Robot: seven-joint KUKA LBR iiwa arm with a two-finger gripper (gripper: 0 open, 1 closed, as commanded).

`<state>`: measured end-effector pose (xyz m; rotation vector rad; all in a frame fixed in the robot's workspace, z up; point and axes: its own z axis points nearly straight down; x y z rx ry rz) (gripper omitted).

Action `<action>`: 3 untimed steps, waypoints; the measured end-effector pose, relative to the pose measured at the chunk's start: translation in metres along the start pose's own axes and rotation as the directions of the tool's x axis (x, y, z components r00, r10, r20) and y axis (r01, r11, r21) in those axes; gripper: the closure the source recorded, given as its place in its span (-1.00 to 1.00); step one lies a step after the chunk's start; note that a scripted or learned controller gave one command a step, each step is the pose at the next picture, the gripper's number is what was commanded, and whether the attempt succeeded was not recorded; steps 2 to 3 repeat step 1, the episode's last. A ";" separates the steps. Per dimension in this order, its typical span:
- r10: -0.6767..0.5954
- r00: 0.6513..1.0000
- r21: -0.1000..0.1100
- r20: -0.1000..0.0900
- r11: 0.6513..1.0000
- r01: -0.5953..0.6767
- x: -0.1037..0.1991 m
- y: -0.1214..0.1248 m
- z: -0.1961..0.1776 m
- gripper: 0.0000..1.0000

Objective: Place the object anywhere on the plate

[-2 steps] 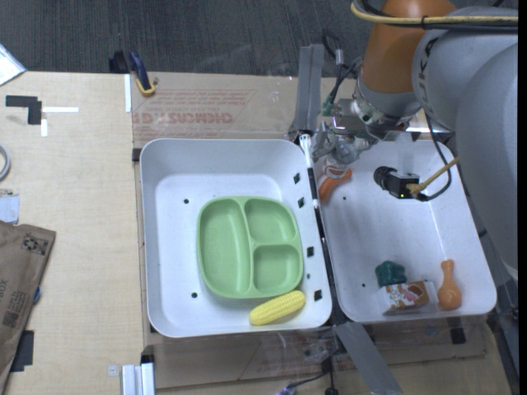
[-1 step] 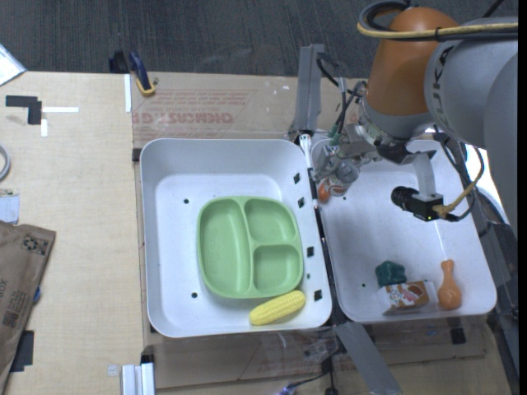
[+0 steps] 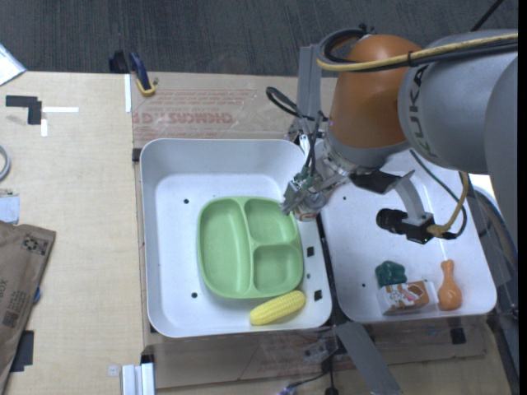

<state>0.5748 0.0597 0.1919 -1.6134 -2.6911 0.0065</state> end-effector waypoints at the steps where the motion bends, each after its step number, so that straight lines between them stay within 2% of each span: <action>1: 0.001 1.000 0.000 0.000 1.000 -0.001 0.000 0.000 0.000 -1.00; 3: 0.001 1.000 0.000 0.000 1.000 -0.001 0.000 0.000 0.000 -1.00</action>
